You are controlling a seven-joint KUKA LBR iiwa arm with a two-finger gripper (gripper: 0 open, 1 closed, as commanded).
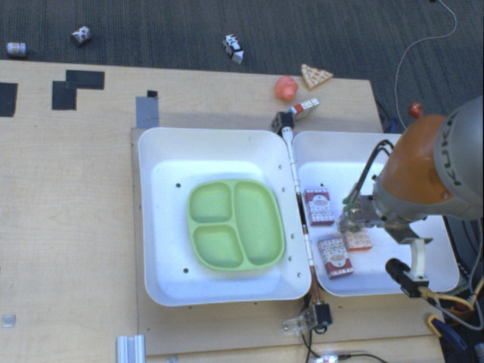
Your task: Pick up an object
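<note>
A wooden bench [68, 203] bears two white bins, with dark carpet [189, 13] beyond strewn with small litter. The left bin [151, 225] holds a green tray [236, 225]. In the right bin [333, 153] lie three small packets: one [318, 206] by the divider, one [335, 256] below it, and an orange one [360, 240] just under the gripper [352, 219]. Whether it grips anything, I cannot tell.

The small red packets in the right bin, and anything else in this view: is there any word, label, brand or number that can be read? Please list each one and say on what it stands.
None can be read.
Upper red packet: a pale printed panel, too blurred to read.
Lower red packet: a pale label, too small to read.
Orange-and-white packet by the gripper: print unreadable.
Green divided tray in the left bin: no marking.
</note>
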